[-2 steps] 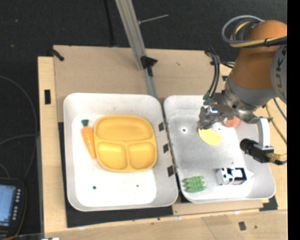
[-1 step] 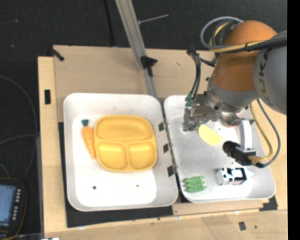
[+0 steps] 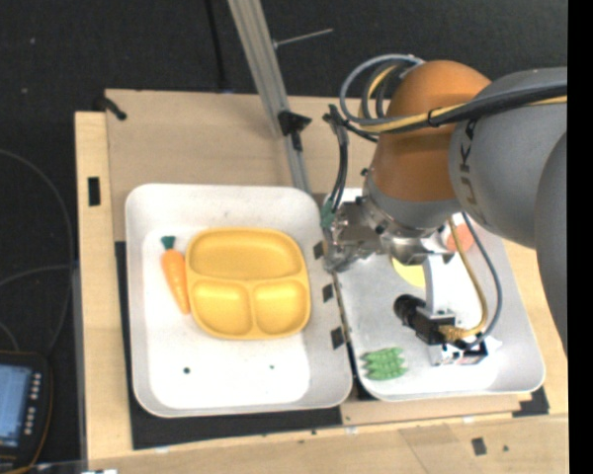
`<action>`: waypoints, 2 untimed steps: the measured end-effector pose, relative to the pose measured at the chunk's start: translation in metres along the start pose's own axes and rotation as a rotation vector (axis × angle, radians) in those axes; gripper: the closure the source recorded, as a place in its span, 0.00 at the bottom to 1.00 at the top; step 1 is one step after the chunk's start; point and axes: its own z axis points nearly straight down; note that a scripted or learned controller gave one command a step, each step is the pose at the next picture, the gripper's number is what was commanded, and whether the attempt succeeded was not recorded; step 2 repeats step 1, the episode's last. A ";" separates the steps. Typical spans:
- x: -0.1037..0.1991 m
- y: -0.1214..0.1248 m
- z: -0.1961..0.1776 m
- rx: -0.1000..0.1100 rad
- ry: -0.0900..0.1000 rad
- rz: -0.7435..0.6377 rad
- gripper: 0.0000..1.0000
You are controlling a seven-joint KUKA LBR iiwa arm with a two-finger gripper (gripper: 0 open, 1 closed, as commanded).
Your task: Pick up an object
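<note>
Camera view, from above the bench.

1. Plate (image 3: 247,279): yellow, smooth moulded plastic, rounded corners, three compartments, one long and two small. It lies flat in the left bin (image 3: 227,368), a shallow white tray with rounded corners.
2. Carrot (image 3: 176,279): orange toy, tapered, with a small green top. It lies along the plate's left edge, touching or just beside it.
3. Green pod (image 3: 383,364): small, ribbed and bumpy. It lies to the plate's lower right, in the right bin (image 3: 509,368), near that bin's front rim.
4. Arm (image 3: 504,156): grey and glossy, with a rounded orange band (image 3: 430,136), looming right of the plate.
5. Gripper (image 3: 348,240): grey metal, just off the plate's upper right corner, over the rims where the bins meet. I cannot tell whether it is open or closed, and I see nothing held in it.
</note>
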 end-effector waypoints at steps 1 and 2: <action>0.052 -0.012 -0.003 -0.001 0.001 -0.001 1.00; 0.052 -0.012 -0.003 -0.001 0.001 -0.001 1.00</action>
